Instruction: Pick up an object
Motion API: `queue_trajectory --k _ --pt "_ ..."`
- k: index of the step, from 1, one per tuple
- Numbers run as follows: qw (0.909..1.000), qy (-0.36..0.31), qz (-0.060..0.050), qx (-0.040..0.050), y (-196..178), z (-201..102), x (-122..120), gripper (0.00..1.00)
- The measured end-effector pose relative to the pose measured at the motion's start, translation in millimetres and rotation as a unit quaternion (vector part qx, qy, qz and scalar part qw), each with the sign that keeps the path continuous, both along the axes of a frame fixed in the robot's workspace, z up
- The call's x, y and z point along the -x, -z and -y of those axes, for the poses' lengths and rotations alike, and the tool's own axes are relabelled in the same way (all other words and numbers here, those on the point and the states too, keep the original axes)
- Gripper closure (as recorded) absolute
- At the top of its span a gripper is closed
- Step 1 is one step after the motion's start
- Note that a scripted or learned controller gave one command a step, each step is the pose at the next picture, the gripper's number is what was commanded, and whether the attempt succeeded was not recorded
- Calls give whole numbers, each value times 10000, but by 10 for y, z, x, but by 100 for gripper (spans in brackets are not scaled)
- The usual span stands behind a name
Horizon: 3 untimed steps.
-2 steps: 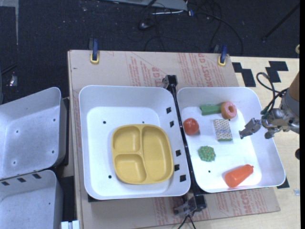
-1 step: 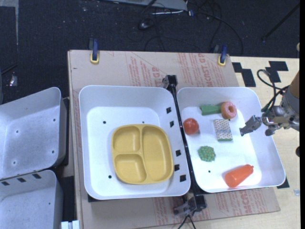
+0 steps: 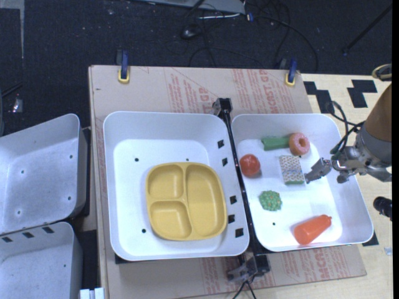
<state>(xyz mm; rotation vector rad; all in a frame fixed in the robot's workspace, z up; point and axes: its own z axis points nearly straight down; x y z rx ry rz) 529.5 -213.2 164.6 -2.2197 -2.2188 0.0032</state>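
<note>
Nearest, an orange carrot (image 3: pixel 312 228) lies below the hand (image 3: pixel 326 170), spread open, grasping nothing.

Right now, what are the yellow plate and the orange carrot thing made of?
The yellow plate looks like smooth moulded plastic: even colour, rounded dividers, a soft sheen. The orange carrot seems to be plastic or rubber toy food: its colour is flat and uniform, though the view can't settle which.

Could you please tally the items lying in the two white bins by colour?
Yellow: 1, the divided plate in the left bin
Green: 2, the long green piece and the round green item in the right bin
Red: 1, the tomato
Orange: 1, the carrot
Pink: 1, the doughnut
Grey speckled: 1, the block
Total: 7
</note>
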Motion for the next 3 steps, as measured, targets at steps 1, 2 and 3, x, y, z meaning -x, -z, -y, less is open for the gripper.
queue_trajectory --k 1,2,3 --pt "10000 -11 -1 -3 549 -28 -95 0" --pt "10000 1 8 0 734 -35 -94 0" --pt "10000 -1 23 6 621 -35 -102 100"
